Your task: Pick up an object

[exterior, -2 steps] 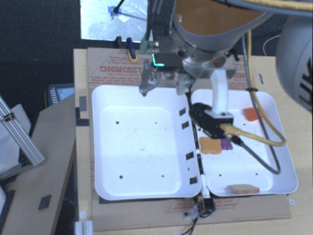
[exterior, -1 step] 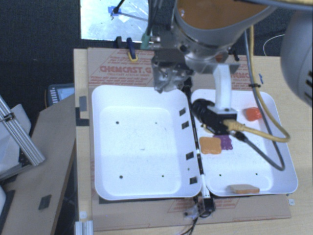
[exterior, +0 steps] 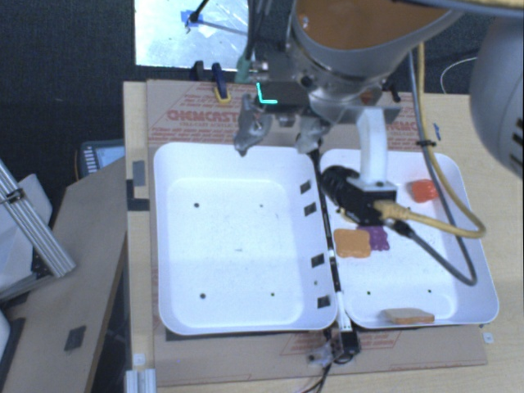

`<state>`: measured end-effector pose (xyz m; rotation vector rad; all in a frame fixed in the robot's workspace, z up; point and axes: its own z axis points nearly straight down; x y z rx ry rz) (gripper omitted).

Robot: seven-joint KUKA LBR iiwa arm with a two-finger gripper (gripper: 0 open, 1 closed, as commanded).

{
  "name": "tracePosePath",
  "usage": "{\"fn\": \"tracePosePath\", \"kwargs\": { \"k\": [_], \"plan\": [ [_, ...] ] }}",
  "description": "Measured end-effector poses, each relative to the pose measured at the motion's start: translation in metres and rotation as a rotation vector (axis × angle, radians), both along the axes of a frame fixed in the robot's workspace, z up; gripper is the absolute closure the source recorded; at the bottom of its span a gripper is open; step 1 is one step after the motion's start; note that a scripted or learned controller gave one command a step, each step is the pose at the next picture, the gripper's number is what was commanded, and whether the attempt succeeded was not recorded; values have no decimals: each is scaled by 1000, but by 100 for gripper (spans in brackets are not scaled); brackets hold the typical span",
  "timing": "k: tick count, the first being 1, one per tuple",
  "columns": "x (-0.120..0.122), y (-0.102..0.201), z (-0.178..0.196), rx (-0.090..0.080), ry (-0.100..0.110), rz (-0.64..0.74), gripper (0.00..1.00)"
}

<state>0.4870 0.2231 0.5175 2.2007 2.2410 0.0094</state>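
Camera view from above, at a slant. The bench carries two shallow white bins side by side. The left bin lies directly below and toward the viewer from the pincer. The right bin lies to the pincer's right and toward the viewer, and it holds all the loose objects.

The pincer hangs above the far rim of the left bin, close to the divide between the bins. Its two fingers stand spread apart, with nothing between them.

The governing relation: every candidate object lies to the right of the pincer and nearer the viewer, across the divide. Nearest, by appearance, is the orange flat piece, a roughly rectangular slab with its long axis running left to right. Touching its right edge is a small purple piece, irregular in outline. Farther right, near the far side of the right bin, sits a red-orange block, compact and blocky. Farthest toward the viewer lies a tan flat bar, long axis left to right, close to the near rim.

A black fitting with yellow cable lies between the pincer and the orange flat piece, and would likely constrain the approach.
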Motion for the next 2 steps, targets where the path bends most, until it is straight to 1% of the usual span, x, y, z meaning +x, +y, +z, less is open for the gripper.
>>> {"fn": "tracePosePath", "kwargs": {
  "k": [1, 2],
  "plan": [
    [0, 0, 12, 2, -2, 5, 100],
    [0, 1, 22, 4, -4, 12, 100]
  ]
}}
